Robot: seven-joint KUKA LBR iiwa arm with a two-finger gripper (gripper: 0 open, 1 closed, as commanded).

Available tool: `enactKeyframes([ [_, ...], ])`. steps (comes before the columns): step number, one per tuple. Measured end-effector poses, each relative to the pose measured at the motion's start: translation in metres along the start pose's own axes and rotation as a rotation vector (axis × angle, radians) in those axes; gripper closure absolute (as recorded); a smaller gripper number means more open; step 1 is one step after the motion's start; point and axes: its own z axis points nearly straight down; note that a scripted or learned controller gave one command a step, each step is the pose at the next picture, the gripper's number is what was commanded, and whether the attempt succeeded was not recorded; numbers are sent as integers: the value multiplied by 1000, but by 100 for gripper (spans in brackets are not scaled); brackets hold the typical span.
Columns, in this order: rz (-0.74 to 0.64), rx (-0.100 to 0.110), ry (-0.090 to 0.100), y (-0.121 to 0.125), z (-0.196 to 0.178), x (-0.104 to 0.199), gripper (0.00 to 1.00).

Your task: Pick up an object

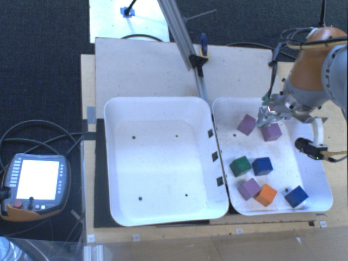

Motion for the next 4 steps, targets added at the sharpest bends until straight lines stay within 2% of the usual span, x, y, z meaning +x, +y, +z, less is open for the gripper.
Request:
enactKeyframes([
  [1,-2,-1,0,1,-44,-2,100],
  [2,-2,3,1,2,-52,-3,100],
  [3,-8,4,3,-2,-65,49,100],
  [4,-9,5,4,1,-60,109,100],
])
